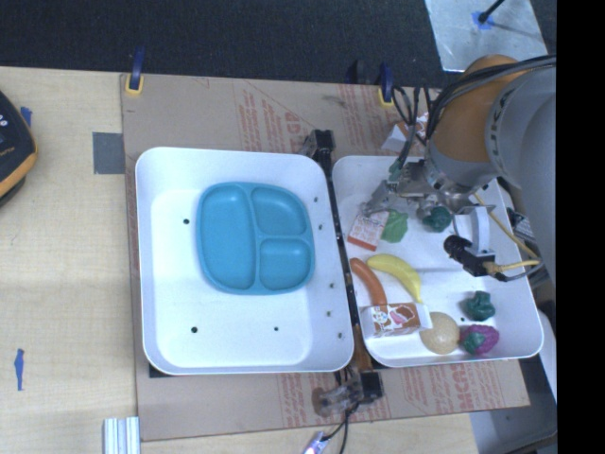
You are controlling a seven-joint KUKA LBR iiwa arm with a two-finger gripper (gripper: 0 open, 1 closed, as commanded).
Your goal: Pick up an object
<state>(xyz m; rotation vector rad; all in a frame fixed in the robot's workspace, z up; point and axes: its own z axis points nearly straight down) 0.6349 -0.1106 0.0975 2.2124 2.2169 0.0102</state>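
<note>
A tan bench (66,282) carries my two white bins, and nearest the camera in the right bin (529,343) lie a purple toy (481,340), a pale egg-shaped piece (440,335), a small carton (391,319), then a banana (397,274) beside a sausage (368,280). Further back my pincer (408,192) hangs low over the green pieces (395,225) near a red-and-white packet (365,229); I cannot tell how wide it stands. Nothing looks lifted yet, so I judge the whole pick remains, and the left bin (161,253) keeps only its blue divided plate (255,237).

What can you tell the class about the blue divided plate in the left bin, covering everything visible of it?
The blue divided plate is a light turquoise tray that looks like smooth plastic, with rounded corners and three compartments: one long section on the camera view's left and two smaller ones on the right. It lies flat, right side up, slightly turned, near the middle of the left bin, resting on that bin's white floor. Its compartments hold nothing. Nothing else touches it.
</note>
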